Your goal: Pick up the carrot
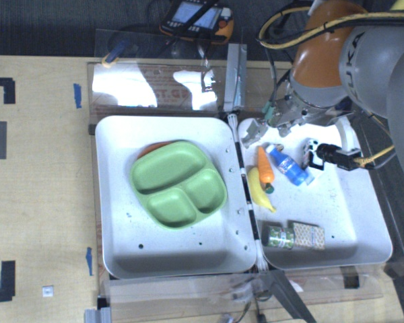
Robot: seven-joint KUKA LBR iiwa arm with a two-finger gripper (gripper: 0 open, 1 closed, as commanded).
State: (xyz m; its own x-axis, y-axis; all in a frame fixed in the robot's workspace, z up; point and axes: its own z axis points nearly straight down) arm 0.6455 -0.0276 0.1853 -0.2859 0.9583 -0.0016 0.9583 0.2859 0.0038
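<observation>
One carrot [264,166] lies in right bin [363,241], touching banana [259,189] | step: approach, nothing grasped | my claw [273,121] hovers near its top end, opening I cannot tell | next: descend over carrot, avoiding banana.

This is a robotics lab bench rather than any home or kitchen: a large grey industrial arm with an orange band [350,42] trails yellow and black cables over two shallow white plastic bins [114,200] set side by side on a pale wooden bench top [34,200]. Black square markers [1,90] and strips of blue tape [77,95] dot the wood. A handheld control pendant with a lit screen [196,17] lies at the back, beside a clear plastic shield [158,79].
</observation>
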